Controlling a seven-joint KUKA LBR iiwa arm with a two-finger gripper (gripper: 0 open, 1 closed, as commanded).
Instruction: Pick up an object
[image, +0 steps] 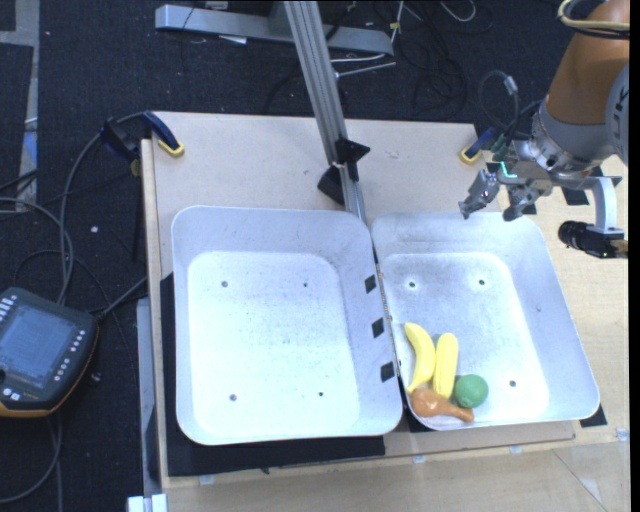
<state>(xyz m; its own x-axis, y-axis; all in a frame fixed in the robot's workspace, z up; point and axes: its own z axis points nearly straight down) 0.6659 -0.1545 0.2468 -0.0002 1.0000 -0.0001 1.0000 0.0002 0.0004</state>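
Two yellow bananas (432, 358) lie side by side in the near left corner of the right bin (520, 300). A green round fruit (471, 389) sits just right of them, and an orange-brown pear-shaped piece (438, 404) lies at the bin's front rim. My gripper (497, 200) hangs above the far edge of the right bin, well away from the fruit. Its fingers stand apart, open, with nothing between them.
The left bin (270, 320) lies beside the right one. A slanted metal pole (320, 90) rises from a black bracket (342, 175) between the bins' far edges. Yellow clamps (168, 140) sit on the bench's far corners. A teach pendant (35, 345) rests at far left.
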